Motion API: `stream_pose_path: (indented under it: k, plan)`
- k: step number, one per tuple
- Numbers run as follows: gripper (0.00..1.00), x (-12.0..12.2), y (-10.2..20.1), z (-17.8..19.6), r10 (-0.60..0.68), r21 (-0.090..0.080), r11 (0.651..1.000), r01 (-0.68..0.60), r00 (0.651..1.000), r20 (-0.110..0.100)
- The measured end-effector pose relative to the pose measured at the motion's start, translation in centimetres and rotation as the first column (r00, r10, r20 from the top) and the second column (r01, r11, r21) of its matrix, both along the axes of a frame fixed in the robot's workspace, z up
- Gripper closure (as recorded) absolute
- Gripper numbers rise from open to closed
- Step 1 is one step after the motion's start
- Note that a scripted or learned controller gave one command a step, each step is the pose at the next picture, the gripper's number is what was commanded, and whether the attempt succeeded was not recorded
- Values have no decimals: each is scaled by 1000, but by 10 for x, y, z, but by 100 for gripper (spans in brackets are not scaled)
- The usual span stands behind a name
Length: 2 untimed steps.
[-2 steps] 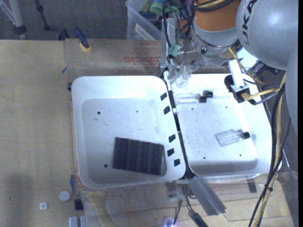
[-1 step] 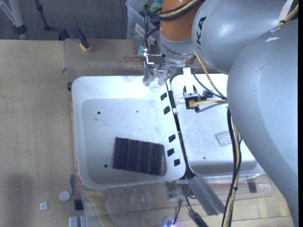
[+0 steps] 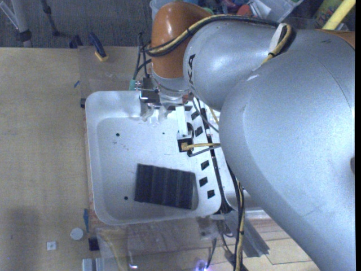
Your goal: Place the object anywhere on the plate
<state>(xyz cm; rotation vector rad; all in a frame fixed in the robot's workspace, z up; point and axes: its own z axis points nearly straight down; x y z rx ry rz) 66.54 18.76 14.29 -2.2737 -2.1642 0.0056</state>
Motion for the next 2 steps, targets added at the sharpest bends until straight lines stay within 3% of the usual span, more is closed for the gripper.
stream_pose_path:
  k: [1, 2]
  plan:
    - [100, 1, 32, 47, 544, 0, 839, -544, 839, 7]
    - [100, -50, -6, 107, 772, 2, 635, -772, 635, 4]
